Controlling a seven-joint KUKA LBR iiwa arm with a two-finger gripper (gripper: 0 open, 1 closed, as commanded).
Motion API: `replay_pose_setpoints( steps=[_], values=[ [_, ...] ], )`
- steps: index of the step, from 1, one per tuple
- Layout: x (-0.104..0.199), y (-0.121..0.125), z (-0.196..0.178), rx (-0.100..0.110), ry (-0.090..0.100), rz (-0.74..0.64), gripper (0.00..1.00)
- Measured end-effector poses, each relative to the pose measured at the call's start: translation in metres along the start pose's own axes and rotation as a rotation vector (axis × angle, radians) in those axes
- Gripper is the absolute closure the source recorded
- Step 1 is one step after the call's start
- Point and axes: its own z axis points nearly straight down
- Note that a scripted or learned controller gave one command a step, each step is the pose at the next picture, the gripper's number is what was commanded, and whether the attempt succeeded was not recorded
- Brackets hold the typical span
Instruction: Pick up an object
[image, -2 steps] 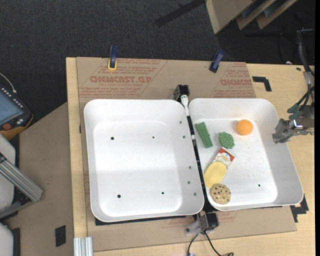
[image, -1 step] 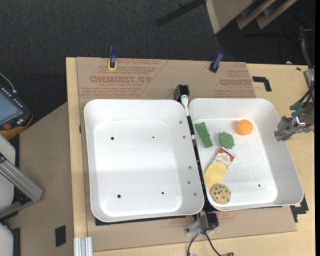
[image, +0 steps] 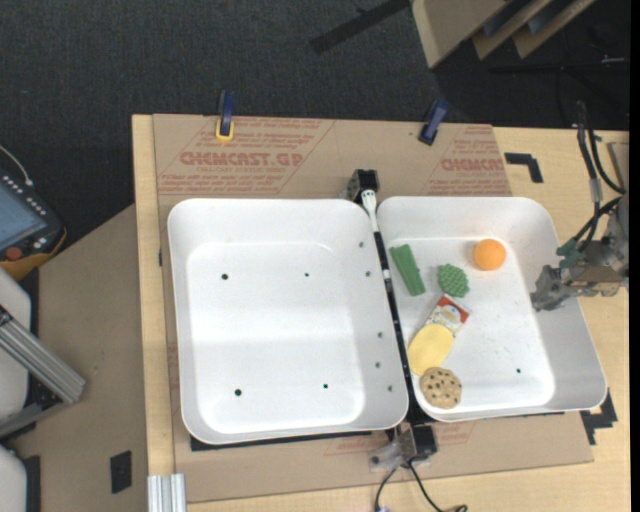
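The right bin (image: 520, 345) holds an orange ball (image: 489, 254), a flat green block (image: 407, 270), a small knobbly green piece (image: 453, 279), a yellow packet with a red and white top (image: 436, 338) and a brown cookie (image: 440, 387). My gripper (image: 551, 288) hangs at the right bin's right rim, level with the ball and about a hand's width to its right. It is small and dark against the rim. Nothing shows between it and the objects.
The left bin (image: 275, 320) lies beside the right one, with a black divider strip (image: 384, 290) between them. Both rest on a cardboard sheet (image: 300, 145) held by clamps at the back. Cables run down the right side.
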Motion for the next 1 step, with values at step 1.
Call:
replay_pose_setpoints(
  steps=[1],
  values=[
    [0.0001, 0.0014, -0.0142, -0.01, -0.004, -0.002, 1.0]
  ],
)
